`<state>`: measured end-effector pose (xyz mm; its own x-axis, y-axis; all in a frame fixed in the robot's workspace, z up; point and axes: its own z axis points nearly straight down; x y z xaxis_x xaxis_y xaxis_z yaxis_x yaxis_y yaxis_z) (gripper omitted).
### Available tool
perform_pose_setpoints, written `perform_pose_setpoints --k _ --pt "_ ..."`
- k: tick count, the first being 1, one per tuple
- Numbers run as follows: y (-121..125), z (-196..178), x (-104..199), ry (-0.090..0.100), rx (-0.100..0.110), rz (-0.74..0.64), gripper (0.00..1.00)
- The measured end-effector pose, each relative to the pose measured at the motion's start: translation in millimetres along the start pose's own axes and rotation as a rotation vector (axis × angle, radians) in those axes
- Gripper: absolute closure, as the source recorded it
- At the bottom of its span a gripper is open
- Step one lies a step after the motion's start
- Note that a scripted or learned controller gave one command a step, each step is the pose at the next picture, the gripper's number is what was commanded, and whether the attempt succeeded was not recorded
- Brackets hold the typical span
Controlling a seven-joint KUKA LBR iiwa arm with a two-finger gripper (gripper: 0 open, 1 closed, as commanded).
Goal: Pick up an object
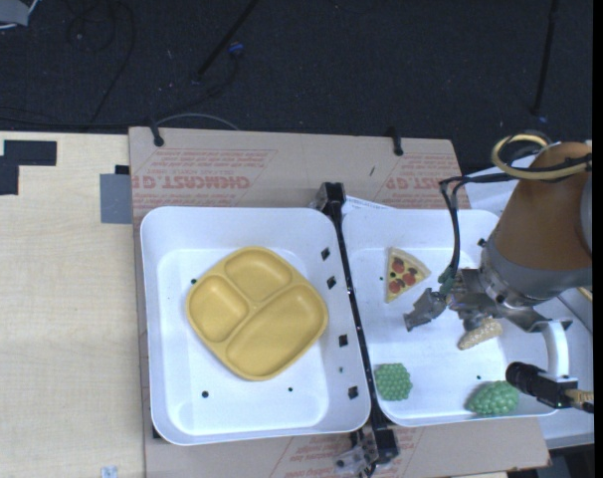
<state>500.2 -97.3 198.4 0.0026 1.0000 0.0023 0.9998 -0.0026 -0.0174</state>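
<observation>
The right bin [421, 237] holds a toy pizza slice [404, 273] near its far left side. A green knobbly ball [392, 380] lies at the bin's near left, and a second green knobbly piece [495, 398] at its near right. A small beige piece [479, 335] lies in the middle right, partly under the wrist. My gripper [436, 305] hangs low over the bin's middle, just right of the pizza slice and left of the beige piece. Nothing is seen held in it.
The left bin [172, 267] carries a yellow divided plate [258, 312] in its middle. A black divider [346, 307] runs between the two bins. Cardboard [242, 172] lies under the bins, with a wooden bench top [53, 297] to the left.
</observation>
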Motion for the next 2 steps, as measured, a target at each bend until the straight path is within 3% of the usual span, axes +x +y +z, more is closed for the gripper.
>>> perform_pose_setpoints --k 1,2 --pt "3 -7 0 -0.001 -0.012 -0.002 0.00" --pt "-7 43 -2 0.000 -0.010 -0.002 0.00"
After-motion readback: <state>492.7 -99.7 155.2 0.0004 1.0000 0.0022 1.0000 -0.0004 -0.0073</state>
